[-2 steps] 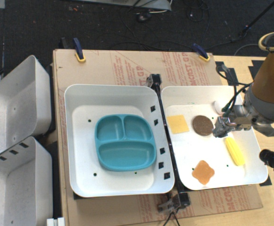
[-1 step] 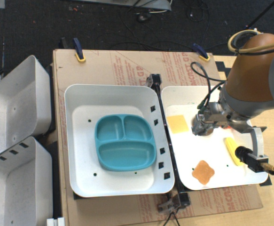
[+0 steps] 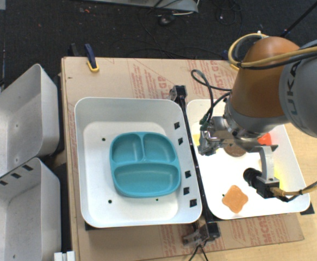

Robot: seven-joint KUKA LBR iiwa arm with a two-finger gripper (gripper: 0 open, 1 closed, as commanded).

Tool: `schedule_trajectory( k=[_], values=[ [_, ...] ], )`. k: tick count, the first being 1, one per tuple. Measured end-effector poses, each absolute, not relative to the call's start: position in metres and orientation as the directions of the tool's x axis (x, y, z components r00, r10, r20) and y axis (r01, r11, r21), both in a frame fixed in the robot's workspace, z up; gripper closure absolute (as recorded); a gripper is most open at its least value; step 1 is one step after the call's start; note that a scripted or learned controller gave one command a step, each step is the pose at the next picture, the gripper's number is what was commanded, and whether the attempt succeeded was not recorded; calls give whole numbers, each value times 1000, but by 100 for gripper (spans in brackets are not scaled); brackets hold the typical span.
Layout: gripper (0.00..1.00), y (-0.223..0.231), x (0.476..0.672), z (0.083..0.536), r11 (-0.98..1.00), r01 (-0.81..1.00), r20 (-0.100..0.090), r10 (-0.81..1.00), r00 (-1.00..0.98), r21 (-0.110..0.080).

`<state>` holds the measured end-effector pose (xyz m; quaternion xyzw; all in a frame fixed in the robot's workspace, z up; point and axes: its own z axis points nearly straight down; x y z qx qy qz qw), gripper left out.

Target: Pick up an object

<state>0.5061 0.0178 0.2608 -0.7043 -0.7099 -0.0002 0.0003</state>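
Note:
My gripper (image 3: 207, 144) hangs low over the left part of the right bin (image 3: 297, 162), near its left wall. A flat orange-brown piece (image 3: 235, 199) lies in the front of that bin, apart from the gripper. A brown round thing (image 3: 236, 150) peeks out from under the wrist, and a small red-orange thing (image 3: 264, 139) lies just to its right. A bit of yellow (image 3: 194, 140) shows by the bin's left wall beside the gripper. The arm hides much of the bin's back half.
A teal divided plate (image 3: 145, 164) lies in the middle of the left bin (image 3: 93, 118). A black divider with clips (image 3: 191, 156) runs between the two bins. Two white tubs (image 3: 17, 145) stand off the bench's left side.

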Motion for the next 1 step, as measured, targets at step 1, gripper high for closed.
schedule_trajectory(
  k=[1],
  values=[
    [100,68,514,255,8,1000,0,1000,-8,1]
  ],
)
